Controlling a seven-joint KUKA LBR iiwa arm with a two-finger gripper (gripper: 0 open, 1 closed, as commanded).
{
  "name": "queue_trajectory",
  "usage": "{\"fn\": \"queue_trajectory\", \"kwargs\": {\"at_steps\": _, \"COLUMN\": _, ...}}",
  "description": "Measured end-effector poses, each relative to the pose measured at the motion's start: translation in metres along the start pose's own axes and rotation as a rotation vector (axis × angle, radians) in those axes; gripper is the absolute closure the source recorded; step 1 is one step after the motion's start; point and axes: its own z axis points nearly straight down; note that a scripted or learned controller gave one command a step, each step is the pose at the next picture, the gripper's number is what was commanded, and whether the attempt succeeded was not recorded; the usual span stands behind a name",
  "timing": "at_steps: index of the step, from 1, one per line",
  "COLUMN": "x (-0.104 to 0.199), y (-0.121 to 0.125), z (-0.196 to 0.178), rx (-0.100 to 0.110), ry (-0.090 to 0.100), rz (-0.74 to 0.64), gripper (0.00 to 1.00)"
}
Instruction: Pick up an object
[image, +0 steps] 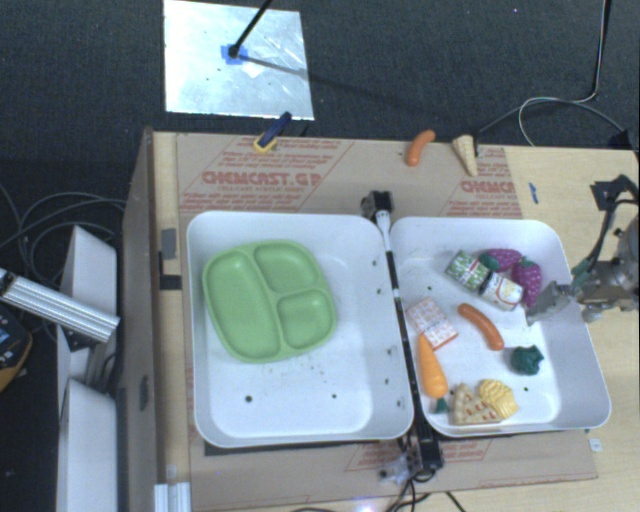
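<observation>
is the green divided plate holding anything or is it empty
Empty. The green divided plate lies flat in the left bin, and all three of its compartments show bare green.

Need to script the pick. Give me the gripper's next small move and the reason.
Probably shift inward over the right bin toward the purple grapes: the gripper sits at the bin's right rim, with the grapes the closest object beside it.

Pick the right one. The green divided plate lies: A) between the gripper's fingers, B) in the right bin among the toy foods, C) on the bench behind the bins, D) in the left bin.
D: the green divided plate lies flat on the floor of the left bin, apart from the toy foods.
</observation>
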Motion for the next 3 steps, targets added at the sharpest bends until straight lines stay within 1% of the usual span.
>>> {"fn": "queue_trajectory", "kwargs": {"at_steps": 1, "x": 0.019, "y": 0.049, "z": 0.103, "rx": 0.004, "ry": 0.002, "rz": 0.0, "gripper": 0.0}}
{"fn": "queue_trajectory", "kwargs": {"at_steps": 2, "x": 0.016, "y": 0.076, "z": 0.178, "rx": 0.0, "ry": 0.0, "rz": 0.0, "gripper": 0.0}}
{"fn": "queue_trajectory", "kwargs": {"at_steps": 3, "x": 0.016, "y": 0.077, "z": 0.167, "rx": -0.001, "ry": 0.0, "rz": -0.002, "gripper": 1.0}}
